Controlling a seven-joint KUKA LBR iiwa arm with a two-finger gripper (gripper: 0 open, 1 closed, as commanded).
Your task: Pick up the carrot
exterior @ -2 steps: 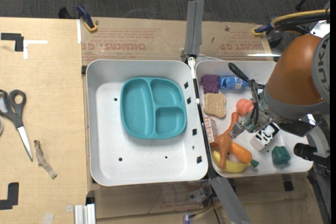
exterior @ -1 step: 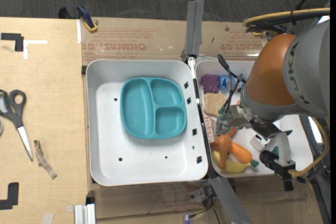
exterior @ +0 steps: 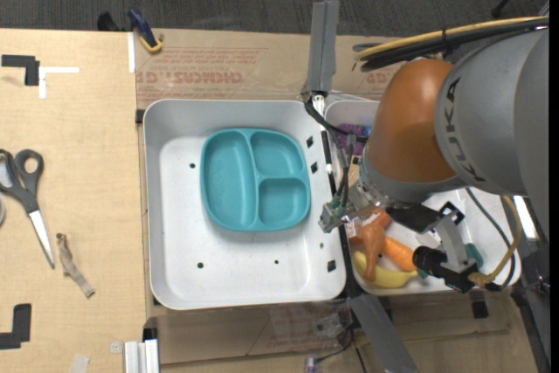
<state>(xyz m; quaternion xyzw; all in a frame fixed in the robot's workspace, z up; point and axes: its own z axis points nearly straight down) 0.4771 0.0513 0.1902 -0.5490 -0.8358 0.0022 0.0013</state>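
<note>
Pincer (exterior: pixel 342 216): I am hovering it; can't tell its state.
Carrot (exterior: pixel 397 253): lying just right, below it, beside a banana (exterior: pixel 389 277).
Advice: I am centring before descending.

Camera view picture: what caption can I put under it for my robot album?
Robot gripper reaching over the carrot in the right bin, beside a teal plate.

Bulky grey metal arm (exterior: pixel 502 113), black "KUKA" lettering, glossy orange band (exterior: pixel 415 131) above wrist; black and yellow cables (exterior: pixel 445 39) at 12 o'clock.
</note>
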